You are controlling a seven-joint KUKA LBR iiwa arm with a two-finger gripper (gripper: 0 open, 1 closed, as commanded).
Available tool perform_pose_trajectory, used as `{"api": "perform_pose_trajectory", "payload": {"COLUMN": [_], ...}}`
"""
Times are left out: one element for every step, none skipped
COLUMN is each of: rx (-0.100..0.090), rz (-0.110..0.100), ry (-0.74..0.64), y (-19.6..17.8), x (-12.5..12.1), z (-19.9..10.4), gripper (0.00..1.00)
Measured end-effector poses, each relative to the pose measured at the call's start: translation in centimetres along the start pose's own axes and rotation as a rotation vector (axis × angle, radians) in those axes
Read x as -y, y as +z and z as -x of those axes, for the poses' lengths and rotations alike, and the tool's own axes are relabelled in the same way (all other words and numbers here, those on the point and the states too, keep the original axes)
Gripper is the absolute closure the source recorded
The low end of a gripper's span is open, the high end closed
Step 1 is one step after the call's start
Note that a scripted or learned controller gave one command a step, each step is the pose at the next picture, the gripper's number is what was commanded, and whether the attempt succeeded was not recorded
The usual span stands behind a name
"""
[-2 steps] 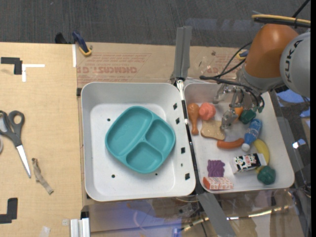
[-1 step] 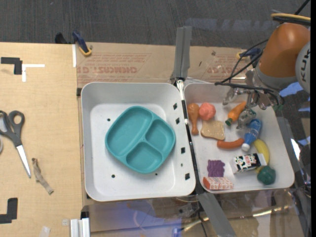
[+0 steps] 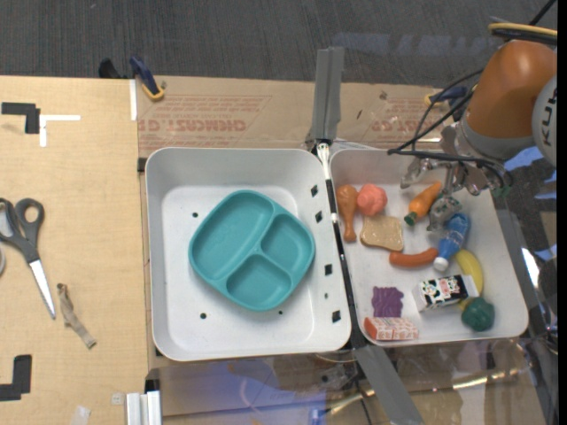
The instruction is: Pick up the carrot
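**Carrot and gripper in the right bin**

The carrot [image 3: 423, 199] lies in the upper right part of the right bin [image 3: 509, 264]. It is a short orange toy, tapered, with a green tip at its lower left end, and it is tilted so the orange end points toward the upper right. The gripper [image 3: 446, 187] hangs directly over it at the upper right of the frame, beneath the arm's orange band [image 3: 514, 87]; metal fingers stand on either side of the carrot's upper end, but whether they are spread or pinching the carrot cannot be told.

Left of the carrot sit a pink round toy [image 3: 372, 198] and a drumstick [image 3: 347, 209]. Below them lie a slice of bread [image 3: 383, 234] and a sausage [image 3: 413, 258]. Just below the carrot is a blue bottle [image 3: 452, 235], then a banana [image 3: 469, 270], a small milk carton [image 3: 443, 291] and a dark green round toy [image 3: 478, 314]. A purple item [image 3: 387, 301] lies near the bin's lower edge.

The left bin [image 3: 168, 326] holds a teal divided plate [image 3: 252, 249]. Scissors [image 3: 28, 242] lie at the far left of the bench.
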State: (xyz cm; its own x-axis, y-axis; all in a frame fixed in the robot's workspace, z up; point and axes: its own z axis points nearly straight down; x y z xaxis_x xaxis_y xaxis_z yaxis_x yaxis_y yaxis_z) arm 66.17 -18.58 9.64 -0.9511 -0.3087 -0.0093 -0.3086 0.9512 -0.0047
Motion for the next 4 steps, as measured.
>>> {"api": "perform_pose_trajectory", "payload": {"rx": [-0.002,-0.001,0.0,0.008], "rz": [0.001,0.003,0.0,-0.003], "ry": [-0.012,0.041,0.335,0.332], "y": [0.1,0.1,0.0,-1.2], "x": [-0.2,-0.2,1.0,1.0], "z": [0.0,0.0,-0.4,-0.1], "gripper": [0.0,0.0,0.0,1.0]}}
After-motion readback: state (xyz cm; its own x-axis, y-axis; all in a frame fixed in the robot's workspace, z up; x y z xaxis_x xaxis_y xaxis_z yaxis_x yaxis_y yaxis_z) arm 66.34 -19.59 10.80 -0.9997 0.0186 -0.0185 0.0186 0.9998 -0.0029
